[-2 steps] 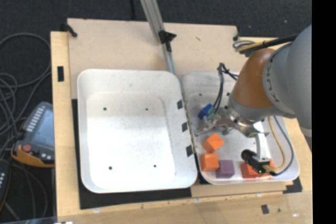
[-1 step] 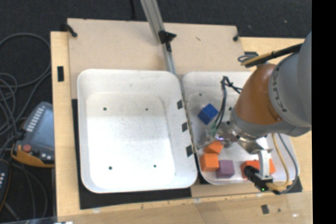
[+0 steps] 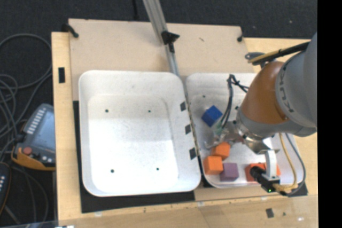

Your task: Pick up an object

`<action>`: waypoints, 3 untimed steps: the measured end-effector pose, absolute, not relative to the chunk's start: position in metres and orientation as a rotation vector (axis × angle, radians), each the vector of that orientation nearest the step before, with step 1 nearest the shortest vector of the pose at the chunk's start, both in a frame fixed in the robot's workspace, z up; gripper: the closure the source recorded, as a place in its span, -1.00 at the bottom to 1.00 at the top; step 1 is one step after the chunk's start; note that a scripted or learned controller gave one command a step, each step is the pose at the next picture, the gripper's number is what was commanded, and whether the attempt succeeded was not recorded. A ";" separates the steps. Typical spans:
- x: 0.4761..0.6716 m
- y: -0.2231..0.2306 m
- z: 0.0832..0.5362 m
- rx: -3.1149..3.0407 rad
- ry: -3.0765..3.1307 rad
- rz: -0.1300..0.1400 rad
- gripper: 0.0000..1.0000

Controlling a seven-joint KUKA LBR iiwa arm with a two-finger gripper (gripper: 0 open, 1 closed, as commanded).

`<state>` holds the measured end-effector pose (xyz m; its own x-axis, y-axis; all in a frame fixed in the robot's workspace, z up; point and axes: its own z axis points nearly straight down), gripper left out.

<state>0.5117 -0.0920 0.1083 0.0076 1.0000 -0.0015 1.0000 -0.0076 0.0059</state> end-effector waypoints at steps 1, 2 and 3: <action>0.564 0.018 0.201 2.207 2.228 0.013 1.00; 0.581 -0.042 0.197 2.223 2.214 -0.002 1.00; 0.580 -0.039 0.197 2.217 2.225 -0.002 -1.00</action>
<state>0.5805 -0.0385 0.1967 -0.0037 1.0000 -0.0016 1.0000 0.0037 -0.0003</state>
